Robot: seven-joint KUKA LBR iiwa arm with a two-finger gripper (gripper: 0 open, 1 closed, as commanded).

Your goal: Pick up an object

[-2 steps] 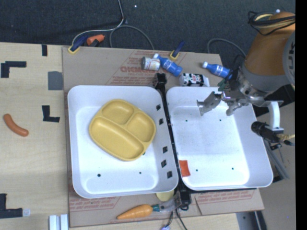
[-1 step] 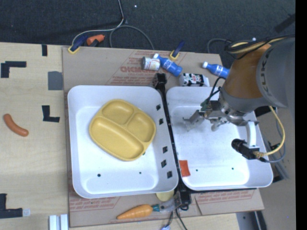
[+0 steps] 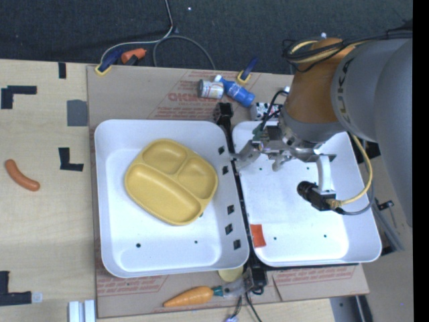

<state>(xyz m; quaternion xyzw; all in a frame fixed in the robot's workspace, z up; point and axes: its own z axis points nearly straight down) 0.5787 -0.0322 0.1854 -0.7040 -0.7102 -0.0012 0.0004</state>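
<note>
The arm (image 3: 348,86) looms over the right bin (image 3: 301,240), hiding the gripper's state, yellow tray (image 3: 172,180) left

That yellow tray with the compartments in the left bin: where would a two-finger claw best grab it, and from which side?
Probably by the rim. The yellow tray lies flat and face up in the left bin, too wide to span, so the fingers would likely come straight down and pinch its raised edge. The upper right edge, toward the arm, looks easiest, since bare bin floor lies beside it there.
</note>
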